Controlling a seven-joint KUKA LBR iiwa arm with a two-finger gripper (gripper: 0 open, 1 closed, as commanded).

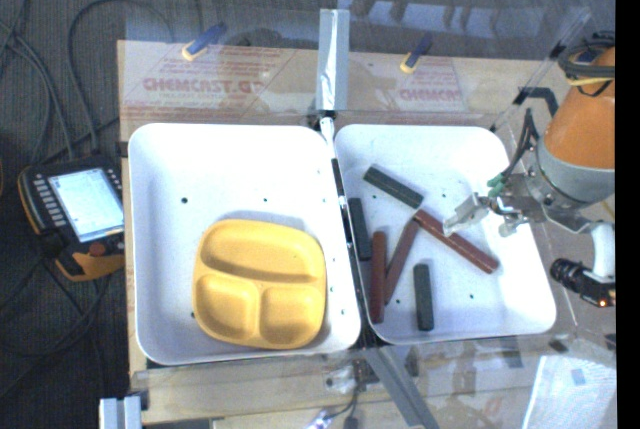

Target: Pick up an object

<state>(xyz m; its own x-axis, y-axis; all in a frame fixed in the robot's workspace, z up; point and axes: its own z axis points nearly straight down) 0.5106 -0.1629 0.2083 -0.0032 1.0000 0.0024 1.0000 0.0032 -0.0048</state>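
The right bin (520,312) holds several short bars. A dark green bar (393,186) lies at the back and a brown bar (456,240) lies slantwise near the middle. A second brown bar (403,253), a dark red bar (378,275) and a black bar (424,296) lie toward the front. Another black bar (354,215) rests against the divider. My gripper (484,217) hangs over the right part of this bin, just above the upper end of the slanted brown bar. Its fingers are spread, with nothing between them.
The left bin (160,167) holds a yellow divided tray (262,282). An upright metal post (332,62) stands behind the divider between the bins. A hand-held control pendant (78,207) lies on the floor at the left. The arm's orange band (585,132) is at the right edge.
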